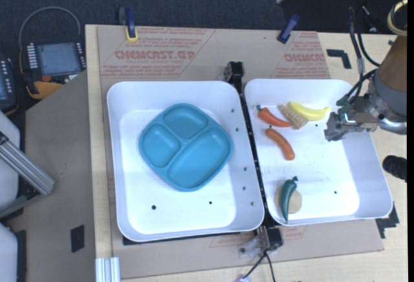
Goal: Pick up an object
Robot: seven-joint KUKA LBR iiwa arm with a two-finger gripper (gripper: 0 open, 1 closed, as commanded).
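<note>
In the right bin (pixel 362 184) lie a yellow banana (pixel 309 110), a tan ridged piece (pixel 295 117) beside it, an orange carrot-like stick (pixel 274 118), an orange sausage (pixel 281 143) and a dark green pepper on a tan base (pixel 288 196). My gripper (pixel 336 128) hangs over the right side of this bin, just right of the banana's tip and apart from it. No object shows between its fingers.
The left bin (pixel 129 112) holds a blue three-compartment plate (pixel 185 145). A black clamp (pixel 233 71) sits between the bins at the back. Cables run along the right edge. A pendant (pixel 55 59) lies off the bench at the left.
</note>
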